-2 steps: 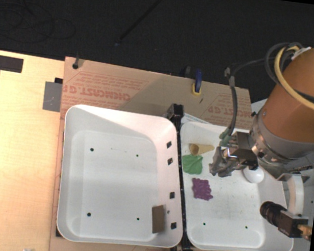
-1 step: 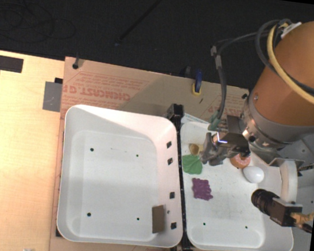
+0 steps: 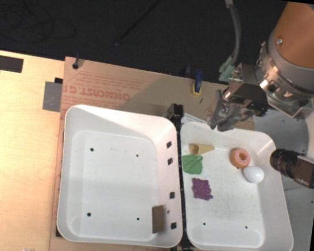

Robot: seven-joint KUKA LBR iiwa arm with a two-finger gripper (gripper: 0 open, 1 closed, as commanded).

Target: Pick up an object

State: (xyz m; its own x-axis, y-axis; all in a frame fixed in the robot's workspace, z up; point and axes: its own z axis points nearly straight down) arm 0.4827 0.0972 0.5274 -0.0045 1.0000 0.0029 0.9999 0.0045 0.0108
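Tan wedge (image 3: 201,149) lies lengthwise left-right, tip left; 5 items in rt bin (image 3: 270,225). Pincer (image 3: 224,124) grip state: can't tell.

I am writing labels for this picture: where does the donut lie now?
In the camera view, the donut lies in the right bin, near its far right corner, just up-left of the white egg and right of the tan wedge.
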